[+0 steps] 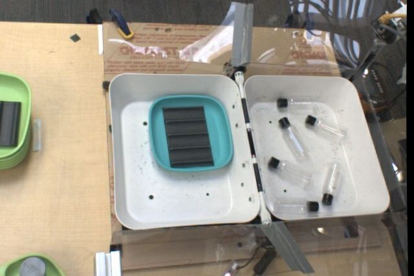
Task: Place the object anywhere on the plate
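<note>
A teal square plate (157,134) lies in the left white bin (129,197), toward its back middle. A black ribbed block (187,135) rests flat on the plate's centre. In the right white bin (362,197) lie several clear vials with black caps, among them one near the middle (292,136), one toward the back right (323,127) and one at the front right (330,181). All the vials lie on their sides, apart from one another.
A metal hinge strip (249,139) separates the two bins. On the wooden bench at the left sits a green dish (19,100) with a dark object in it. A blue and yellow tool (121,24) lies behind the bins. Cables (381,74) run at the right.
</note>
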You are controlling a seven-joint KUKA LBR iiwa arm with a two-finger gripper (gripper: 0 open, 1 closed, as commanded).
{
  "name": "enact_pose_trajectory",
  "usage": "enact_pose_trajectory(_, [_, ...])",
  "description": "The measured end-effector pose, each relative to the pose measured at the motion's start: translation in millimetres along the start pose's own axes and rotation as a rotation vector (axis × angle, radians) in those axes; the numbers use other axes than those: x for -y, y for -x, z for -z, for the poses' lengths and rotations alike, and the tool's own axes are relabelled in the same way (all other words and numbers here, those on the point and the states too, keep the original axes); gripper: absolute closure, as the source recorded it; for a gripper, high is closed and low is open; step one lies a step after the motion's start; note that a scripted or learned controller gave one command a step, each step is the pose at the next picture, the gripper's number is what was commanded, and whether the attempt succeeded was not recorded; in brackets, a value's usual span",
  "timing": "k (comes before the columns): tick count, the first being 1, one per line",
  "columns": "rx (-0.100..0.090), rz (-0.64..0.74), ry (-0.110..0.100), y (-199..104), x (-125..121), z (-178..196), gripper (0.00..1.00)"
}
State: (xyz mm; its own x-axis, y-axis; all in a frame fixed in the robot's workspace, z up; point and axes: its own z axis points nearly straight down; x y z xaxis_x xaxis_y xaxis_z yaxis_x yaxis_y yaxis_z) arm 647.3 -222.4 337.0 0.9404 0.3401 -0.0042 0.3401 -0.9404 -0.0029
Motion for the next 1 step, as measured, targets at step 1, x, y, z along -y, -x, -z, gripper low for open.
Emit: enact_pose_trajectory(1, [-0.002,-0.086,0.001,-1.0,-0.6,1.2,0.0])
